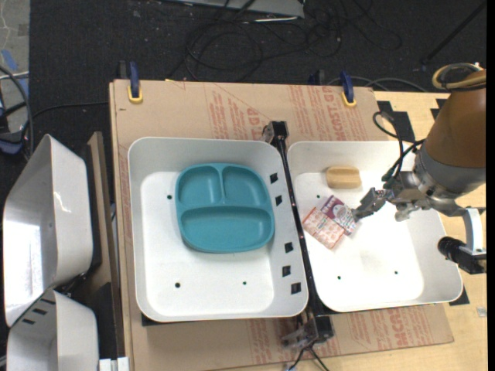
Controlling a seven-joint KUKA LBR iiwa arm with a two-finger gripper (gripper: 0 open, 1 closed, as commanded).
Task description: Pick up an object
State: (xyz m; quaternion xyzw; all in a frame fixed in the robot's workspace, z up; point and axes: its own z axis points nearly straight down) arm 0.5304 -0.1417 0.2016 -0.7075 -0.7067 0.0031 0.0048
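Grey hand [366, 205] beside pink packet [329, 221], holding nothing.

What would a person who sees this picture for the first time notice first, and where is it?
The teal divided plate in the left bin stands out most against the white. In the right bin, the gripper reaches in from the right and sits right beside a crinkled pink-and-white packet. A tan block lies apart behind them.
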